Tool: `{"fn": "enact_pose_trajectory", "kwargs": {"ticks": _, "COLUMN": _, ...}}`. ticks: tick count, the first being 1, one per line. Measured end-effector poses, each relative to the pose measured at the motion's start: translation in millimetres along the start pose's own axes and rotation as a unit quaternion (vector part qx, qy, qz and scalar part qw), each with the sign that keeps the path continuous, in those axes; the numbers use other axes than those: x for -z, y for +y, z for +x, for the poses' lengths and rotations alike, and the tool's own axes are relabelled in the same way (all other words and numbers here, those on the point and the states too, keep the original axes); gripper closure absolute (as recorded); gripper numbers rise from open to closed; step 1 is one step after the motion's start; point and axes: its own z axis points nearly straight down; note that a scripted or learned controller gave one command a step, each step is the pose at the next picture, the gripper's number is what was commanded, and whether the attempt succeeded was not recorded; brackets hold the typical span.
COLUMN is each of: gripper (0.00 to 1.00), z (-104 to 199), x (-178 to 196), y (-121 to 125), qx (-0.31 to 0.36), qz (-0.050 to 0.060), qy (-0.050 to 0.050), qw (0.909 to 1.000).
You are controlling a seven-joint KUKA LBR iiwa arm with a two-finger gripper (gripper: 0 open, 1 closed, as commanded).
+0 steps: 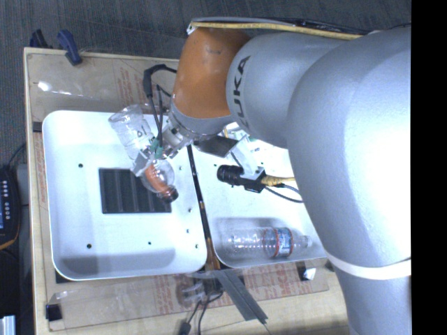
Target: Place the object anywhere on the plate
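A dark ribbed rectangular plate [129, 190] lies flat in the middle of the left white bin [70, 159]. My gripper [158, 179] hangs over the plate's right edge, reaching down from the orange wrist band. A small orange, partly clear object [160, 179] sits between its fingers, and the gripper is shut on it. The object is just above the plate's upper right corner; whether it touches the plate is unclear.
A crumpled clear plastic cup [133, 128] lies in the left bin just behind the gripper. A clear plastic bottle [265, 241] lies on its side at the front of the right bin [230, 257]. A black cable connector [237, 176] hangs beside the wrist. The grey arm covers most of the right bin.
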Motion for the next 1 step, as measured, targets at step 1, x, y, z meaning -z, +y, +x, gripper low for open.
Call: {"fn": "enact_pose_trajectory", "kwargs": {"ticks": 1, "gripper": 1.00, "z": -7.0, "x": 75.8, "y": -14.3, "qx": 0.100, "qz": -0.001, "qy": -0.001, "qw": 0.9950}}
